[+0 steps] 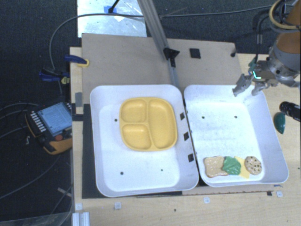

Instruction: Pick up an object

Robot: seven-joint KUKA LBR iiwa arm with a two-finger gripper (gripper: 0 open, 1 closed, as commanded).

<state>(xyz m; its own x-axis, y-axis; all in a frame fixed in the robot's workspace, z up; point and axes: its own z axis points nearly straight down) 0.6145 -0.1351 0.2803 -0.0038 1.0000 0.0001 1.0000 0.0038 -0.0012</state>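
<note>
My gripper (249, 86) hangs over the far right corner of the right bin (225, 119). Its two grey fingers are spread apart with nothing between them. At the near edge of that bin lie a tan toast slice (215, 166), a green leaf-shaped piece (231, 165), a yellow piece (243, 172) and a chocolate-chip cookie (253, 164), all close together. They are well below the gripper in the view.
A yellow divided plate (147, 124) sits in the left bin (113, 173). A slanted metal pole (155, 25) crosses the back. A small blue device (51, 119) and cables lie off the bench at left.
</note>
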